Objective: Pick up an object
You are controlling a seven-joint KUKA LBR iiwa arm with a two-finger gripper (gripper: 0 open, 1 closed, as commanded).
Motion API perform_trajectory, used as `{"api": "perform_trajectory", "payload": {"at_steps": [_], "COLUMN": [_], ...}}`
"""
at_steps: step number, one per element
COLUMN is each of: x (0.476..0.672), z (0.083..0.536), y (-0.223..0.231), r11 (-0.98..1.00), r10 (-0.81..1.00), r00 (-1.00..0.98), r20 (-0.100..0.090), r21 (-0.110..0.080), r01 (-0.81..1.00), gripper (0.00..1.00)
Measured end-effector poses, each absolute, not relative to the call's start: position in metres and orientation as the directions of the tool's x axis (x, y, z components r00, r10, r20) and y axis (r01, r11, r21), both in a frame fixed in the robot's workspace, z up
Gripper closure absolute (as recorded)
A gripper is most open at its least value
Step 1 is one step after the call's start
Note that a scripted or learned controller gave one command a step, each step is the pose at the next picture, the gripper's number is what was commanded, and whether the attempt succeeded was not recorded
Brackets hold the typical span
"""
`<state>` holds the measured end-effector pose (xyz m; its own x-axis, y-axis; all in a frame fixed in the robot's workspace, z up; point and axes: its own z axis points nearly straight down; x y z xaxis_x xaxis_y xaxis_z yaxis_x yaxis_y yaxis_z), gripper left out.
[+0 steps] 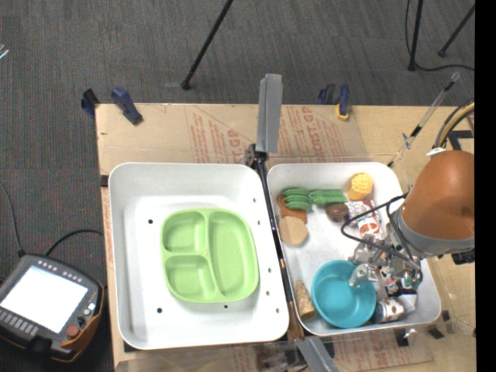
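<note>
My gripper (385, 272) hangs low over the right bin (332, 170), at the right rim of a blue bowl (342, 293). The orange band and grey wrist above hide much of it. Beside it lie small red-and-white cans, one (369, 225) just up-left and another (393, 308) at the bin's front right. Further back in this bin sit a green pea pod (311, 198), a yellow corn piece (359, 184), a brown oval piece (336, 211) and a tan cookie-like disc (294, 230). A bread-like stick (304, 298) rests at the bin's front left.
The left bin (124, 208) holds a green divided plate (209, 255). A grey upright post (269, 115) stands behind the seam between the bins. Blue clamps grip the bench's back edge. A tablet-like pendant (45, 299) lies on the floor at lower left.
</note>
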<state>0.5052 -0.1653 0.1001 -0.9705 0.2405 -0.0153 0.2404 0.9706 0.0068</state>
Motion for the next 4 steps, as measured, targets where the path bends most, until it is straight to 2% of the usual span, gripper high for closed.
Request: {"api": "perform_trajectory", "payload": {"at_steps": [1, 2, 3, 4], "x": [0.503, 0.505, 0.576, 0.572], "z": [0.098, 0.108, 0.094, 0.088], "y": [-0.167, -0.165, -0.177, -0.177], "r11": [0.971, 0.971, 0.947, 0.947], "r10": [0.24, 0.238, 0.323, 0.322], "r00": [-0.971, -0.971, -0.946, -0.947], "r20": [-0.009, -0.011, -0.01, 0.0], "r21": [0.002, 0.008, 0.005, 0.002], "r01": [0.24, 0.237, 0.323, 0.322], "gripper": [0.0, 1.0, 1.0, 0.0]}}
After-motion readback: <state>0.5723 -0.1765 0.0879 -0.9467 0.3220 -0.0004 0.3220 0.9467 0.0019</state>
